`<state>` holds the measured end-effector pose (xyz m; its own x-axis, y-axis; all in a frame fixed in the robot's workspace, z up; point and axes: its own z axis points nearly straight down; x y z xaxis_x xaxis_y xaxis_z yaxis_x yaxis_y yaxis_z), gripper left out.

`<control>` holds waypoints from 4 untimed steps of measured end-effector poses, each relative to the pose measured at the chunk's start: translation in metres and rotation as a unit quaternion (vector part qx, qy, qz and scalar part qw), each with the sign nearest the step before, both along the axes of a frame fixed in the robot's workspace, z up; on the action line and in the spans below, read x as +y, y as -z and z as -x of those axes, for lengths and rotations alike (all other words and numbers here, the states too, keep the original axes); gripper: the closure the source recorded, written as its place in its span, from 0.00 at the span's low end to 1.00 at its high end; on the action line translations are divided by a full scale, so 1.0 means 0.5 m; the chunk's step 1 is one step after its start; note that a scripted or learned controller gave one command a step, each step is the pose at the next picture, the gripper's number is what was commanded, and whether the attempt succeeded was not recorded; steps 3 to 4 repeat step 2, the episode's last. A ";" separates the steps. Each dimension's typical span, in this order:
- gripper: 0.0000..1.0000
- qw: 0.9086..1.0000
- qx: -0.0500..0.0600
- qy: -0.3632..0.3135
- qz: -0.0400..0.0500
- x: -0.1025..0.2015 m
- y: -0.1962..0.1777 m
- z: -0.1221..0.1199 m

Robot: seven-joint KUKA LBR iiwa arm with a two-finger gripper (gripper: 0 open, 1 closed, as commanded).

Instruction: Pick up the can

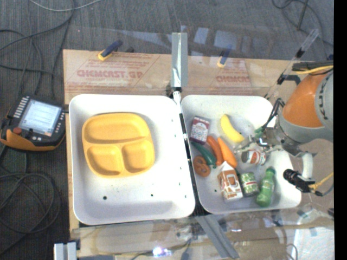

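Bench: brown board [135, 72] on a grey floor, with 2 white bins on it, side by side.
Can: the can [252, 156] lies in the right bin [238, 104], near the bin's right side. It is white and red and looks tipped over.
Gripper: the gripper [257, 144] is right at the can, low in the bin. It touches or almost touches the can's top side. I cannot tell if it is gripping, because the small metal parts blur into the can.
Arm: the grey arm with its orange band [306, 107] comes in from the right and bends down over the bin's right edge.
Near the can: a carrot [226, 152] just to the left, a banana [231, 129] above it, a green bottle [265, 187] below.
More food: a small milk carton [229, 181], a green box [249, 183], a red box [199, 129] and a red pretzel [202, 166].
Left bin: the left bin [97, 196] holds a yellow tray [118, 143] with 3 parts.
Floor: a handheld screen [38, 121] lies left of the bench, with black cables around it.
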<state>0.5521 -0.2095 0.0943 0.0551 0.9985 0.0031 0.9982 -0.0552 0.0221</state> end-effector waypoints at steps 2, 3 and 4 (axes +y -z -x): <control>1.00 0.997 0.013 0.077 0.002 0.077 -0.219 -0.033; 1.00 0.997 0.013 0.077 0.002 0.077 -0.219 -0.033; 1.00 0.997 0.013 0.077 0.002 0.077 -0.219 -0.033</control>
